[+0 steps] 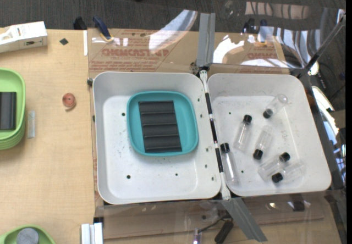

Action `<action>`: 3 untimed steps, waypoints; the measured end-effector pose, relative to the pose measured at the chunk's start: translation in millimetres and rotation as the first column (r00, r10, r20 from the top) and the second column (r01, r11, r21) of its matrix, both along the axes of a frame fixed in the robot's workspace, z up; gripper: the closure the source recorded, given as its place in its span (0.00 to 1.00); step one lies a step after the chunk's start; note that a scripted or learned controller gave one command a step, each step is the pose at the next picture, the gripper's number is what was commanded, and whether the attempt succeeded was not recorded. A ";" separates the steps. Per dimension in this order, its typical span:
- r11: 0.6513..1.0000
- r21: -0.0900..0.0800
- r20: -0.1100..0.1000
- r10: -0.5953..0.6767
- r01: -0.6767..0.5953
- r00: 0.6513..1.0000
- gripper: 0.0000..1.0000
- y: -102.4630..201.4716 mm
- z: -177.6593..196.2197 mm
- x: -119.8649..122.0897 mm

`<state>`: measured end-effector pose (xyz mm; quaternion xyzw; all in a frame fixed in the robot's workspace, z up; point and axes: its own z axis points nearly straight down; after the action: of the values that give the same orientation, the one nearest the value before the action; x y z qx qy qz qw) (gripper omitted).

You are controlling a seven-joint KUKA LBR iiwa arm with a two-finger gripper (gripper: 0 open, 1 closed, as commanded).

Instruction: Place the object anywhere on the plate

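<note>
A teal square plate (190, 127) lies in the left white bin (154, 179), slightly toward the back. A dark ribbed block (159, 125) rests in the middle of the plate. In the right white bin (234, 100) lie several clear vials with black caps: one (242, 129) near the centre, one (274, 106) toward the back, one (262, 143) beside it, one (227, 161) along the left wall, and a cluster (283, 168) at the front right.
A metal divider (208, 111) separates the two bins. On the wooden bench to the left are a green dish (11, 108), a small red cap (68, 100) and a white box (22, 37). A clear sheet (143, 50) lies behind the bins.
</note>
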<state>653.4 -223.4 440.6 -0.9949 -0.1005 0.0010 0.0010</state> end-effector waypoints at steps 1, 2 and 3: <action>1.000 0.000 -0.001 0.003 -0.003 1.000 0.00 0.0 -0.2 -0.2; 1.000 0.001 -0.003 -0.001 0.001 1.000 0.00 -0.1 -1.5 -1.2; 1.000 0.000 0.000 0.000 0.000 1.000 0.00 0.0 0.1 0.0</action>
<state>653.4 -223.4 440.6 -0.9949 -0.1005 0.0011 0.0011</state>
